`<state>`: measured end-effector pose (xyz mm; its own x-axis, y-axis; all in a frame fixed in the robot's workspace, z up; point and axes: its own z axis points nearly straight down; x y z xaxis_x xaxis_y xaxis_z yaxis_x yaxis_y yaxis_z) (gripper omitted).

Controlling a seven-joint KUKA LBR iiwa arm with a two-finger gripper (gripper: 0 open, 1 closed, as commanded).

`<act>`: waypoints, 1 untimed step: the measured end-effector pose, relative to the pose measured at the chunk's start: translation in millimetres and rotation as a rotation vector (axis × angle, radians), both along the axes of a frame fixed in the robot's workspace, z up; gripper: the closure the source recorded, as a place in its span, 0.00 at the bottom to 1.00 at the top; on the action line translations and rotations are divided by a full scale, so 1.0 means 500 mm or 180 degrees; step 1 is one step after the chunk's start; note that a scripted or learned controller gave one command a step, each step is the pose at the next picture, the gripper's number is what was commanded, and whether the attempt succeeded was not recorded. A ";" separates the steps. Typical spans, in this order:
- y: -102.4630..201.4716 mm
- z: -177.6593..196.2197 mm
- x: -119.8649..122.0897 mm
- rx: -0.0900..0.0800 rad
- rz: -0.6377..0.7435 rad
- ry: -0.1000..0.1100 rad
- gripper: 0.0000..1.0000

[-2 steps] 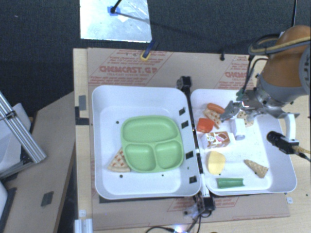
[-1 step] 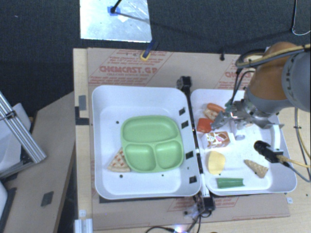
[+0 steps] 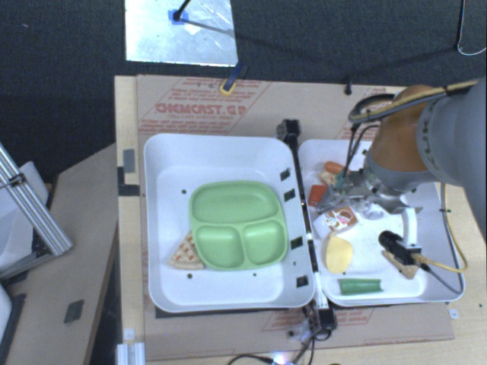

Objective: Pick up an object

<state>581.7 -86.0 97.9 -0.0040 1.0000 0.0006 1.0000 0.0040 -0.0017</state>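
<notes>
White right bin (image 3: 434, 291) under me: my gripper (image 3: 344, 188), state unclear, sits amid crowded food; I risk nudging neighbours.

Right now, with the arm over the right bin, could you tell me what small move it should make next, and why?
Probably a short descent: the gripper hangs among the items at the right bin's upper left, beside the red and white piece, and I see nothing between its fingers yet.

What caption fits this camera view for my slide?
Robot arm reaches over the right bin of toy food; green tray sits in the left bin.
</notes>
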 end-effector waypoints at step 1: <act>0.000 -0.027 0.001 -0.0002 -0.0009 -0.0005 0.00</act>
<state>582.2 -86.0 84.2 -0.0011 1.0000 0.0001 1.0000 0.0011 0.0000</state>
